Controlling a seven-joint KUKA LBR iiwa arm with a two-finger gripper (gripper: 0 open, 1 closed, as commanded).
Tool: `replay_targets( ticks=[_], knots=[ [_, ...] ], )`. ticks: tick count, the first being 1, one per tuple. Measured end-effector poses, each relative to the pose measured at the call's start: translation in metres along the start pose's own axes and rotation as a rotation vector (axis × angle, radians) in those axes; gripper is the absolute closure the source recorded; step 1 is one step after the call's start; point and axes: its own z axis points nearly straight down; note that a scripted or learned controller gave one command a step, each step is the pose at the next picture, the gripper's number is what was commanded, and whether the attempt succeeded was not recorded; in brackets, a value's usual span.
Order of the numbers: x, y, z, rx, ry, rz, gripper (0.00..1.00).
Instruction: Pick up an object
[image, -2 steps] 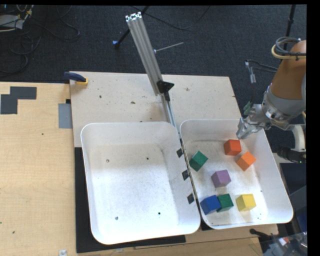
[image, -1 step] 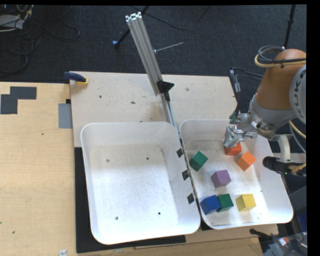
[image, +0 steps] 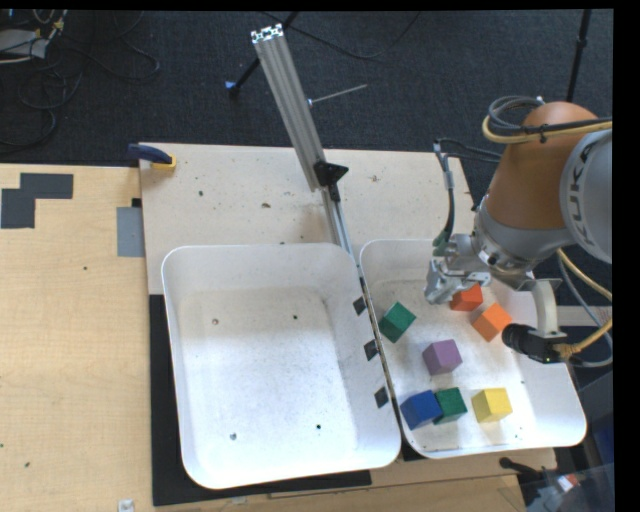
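you see the bench (image: 250, 200) from above, with two shallow white bins side by side on it. the left bin (image: 200, 300) has only some small dark specks on its floor. the right bin (image: 560, 420) holds all the blocks.

the arm (image: 540, 190) comes in from the right side, grey with the orange band over the wrist. its gripper (image: 447, 283) is down inside the right bin, in the upper part of it, near the back wall. a red-orange block (image: 468, 297) lies just beside the gripper, on its right, and it seems to touch the metal part or to be partly under it. i cannot tell from this view how wide the tool is, or if it has hold of this block or of anything.

an orange block (image: 491, 322) lies just beside the red-orange one, lower and more to the right. a green block (image: 397, 321) is near the left wall of the right bin, tilted like a diamond, apart from the gripper. a purple block (image: 442, 356) sits in the middle of the bin. at the front of the bin you find a blue block (image: 420, 409) and a dark green block (image: 451, 403) touching each other, and a yellow block (image: 491, 404) near them on the right.

a long metal bar (image: 300, 130) goes at a slant from the top of the view down to the place between the two bins.
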Motion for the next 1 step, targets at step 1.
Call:
replay_targets(
  ticks=[1],
  knots=[
    [0.0429,-0.0151,0.0059,0.002,0.0,0.0,1.0]
  ],
)
